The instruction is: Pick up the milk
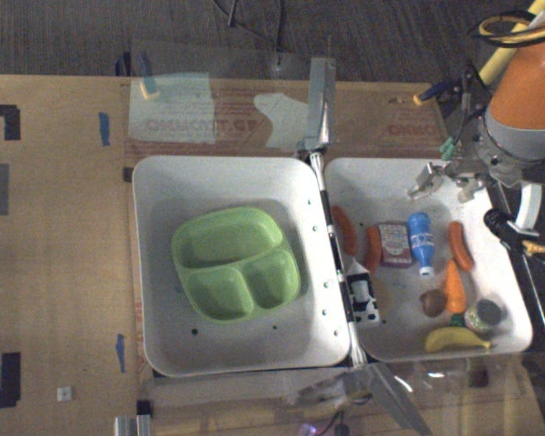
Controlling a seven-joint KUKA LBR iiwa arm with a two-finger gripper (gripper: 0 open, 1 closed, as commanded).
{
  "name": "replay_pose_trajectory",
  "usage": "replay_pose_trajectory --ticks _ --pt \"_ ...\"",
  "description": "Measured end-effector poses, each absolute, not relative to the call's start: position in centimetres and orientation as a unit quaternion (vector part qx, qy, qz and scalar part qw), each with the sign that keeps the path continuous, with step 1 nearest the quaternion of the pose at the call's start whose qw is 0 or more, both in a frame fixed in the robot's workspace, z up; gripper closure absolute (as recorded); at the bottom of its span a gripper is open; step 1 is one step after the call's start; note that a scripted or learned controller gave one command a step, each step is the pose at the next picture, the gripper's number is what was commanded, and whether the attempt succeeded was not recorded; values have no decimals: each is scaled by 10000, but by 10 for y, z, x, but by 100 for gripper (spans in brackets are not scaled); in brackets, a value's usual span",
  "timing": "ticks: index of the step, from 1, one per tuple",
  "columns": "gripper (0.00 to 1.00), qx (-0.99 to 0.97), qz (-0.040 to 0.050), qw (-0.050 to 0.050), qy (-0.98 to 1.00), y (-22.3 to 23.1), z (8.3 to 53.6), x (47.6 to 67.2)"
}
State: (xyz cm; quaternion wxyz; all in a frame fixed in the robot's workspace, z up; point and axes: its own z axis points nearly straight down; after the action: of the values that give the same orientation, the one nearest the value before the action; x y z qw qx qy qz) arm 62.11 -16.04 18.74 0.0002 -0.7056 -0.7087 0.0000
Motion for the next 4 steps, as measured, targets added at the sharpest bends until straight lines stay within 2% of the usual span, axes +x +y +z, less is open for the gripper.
replay_pose_trajectory --ticks 1,2,3,4 --pt "0 -7022 -13 -16 -7120 -102 98 593" --pt "0 -6450 0 11 -7642 -94 127 521" --pt "0 -6171 -37 -43 -7869 -140 91 483" --pt "100 -6187 -59 -82 -7856 -142 103 485"
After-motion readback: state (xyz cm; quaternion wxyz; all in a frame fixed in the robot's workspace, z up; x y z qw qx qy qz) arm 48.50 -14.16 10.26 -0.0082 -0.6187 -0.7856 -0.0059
